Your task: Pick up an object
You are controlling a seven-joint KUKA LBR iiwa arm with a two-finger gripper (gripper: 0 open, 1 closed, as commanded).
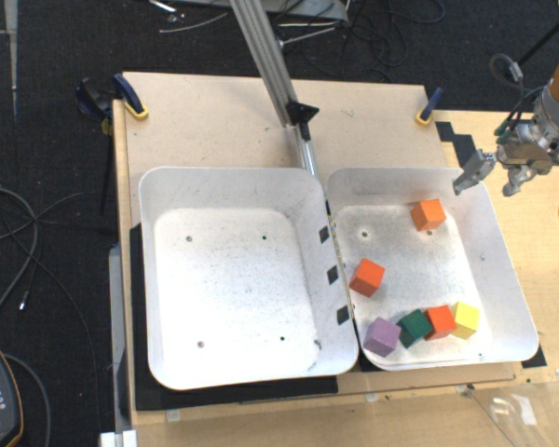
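Note:
The right bin [503, 277] holds several small blocks. An orange block [429, 214] lies near its back, and another orange block [367, 276] sits at its left middle. Along the front stand a purple block [382, 336], a green block [415, 328], a red-orange block [441, 321] and a yellow block [466, 318] in a row. My gripper [492, 179] hangs open above the bin's back right rim, with nothing between its fingers, to the right of the back orange block.
The left bin [158, 250] lies beside the right one on the wooden bench [214, 119]. A slanted metal pole [265, 49] runs from the top to the gap between the bins. Clamps sit at the bench's back corners.

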